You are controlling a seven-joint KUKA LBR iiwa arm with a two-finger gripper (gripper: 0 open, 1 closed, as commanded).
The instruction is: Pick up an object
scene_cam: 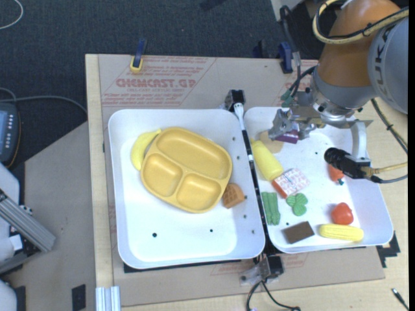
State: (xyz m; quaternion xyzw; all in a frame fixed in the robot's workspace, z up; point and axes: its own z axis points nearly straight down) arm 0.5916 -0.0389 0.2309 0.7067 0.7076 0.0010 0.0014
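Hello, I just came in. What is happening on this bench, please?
A grey and orange robot arm reaches from the right over the right bin, where it should pick up an object. Its gripper hangs over the bin's far left corner with something purple at it; a real hold cannot be confirmed. In that bin lie a yellow piece, a corn cob, a tomato, green pieces and a brown block. The left bin holds a yellow tray.
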